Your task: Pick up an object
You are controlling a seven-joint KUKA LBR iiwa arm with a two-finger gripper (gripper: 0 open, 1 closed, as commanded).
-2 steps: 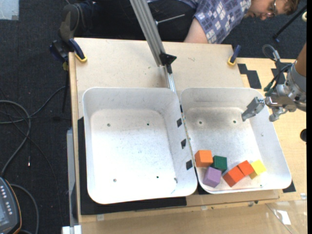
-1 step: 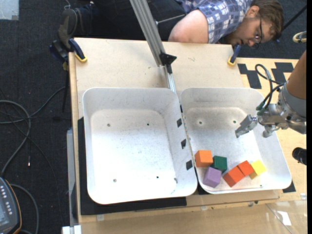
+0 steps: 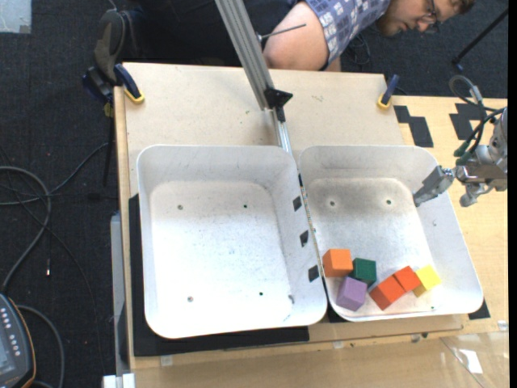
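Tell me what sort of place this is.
Probably a robotics lab test bench: two white bins on a clamped board, coloured blocks in the right bin, a gripper reaching in from the right, and a person leaning over the far end.

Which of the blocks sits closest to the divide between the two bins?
The orange block at the cluster's upper left, beside the green one; every other block lies farther right.

Dark carpet (image 3: 56,95) around a wooden bench (image 3: 202,103)
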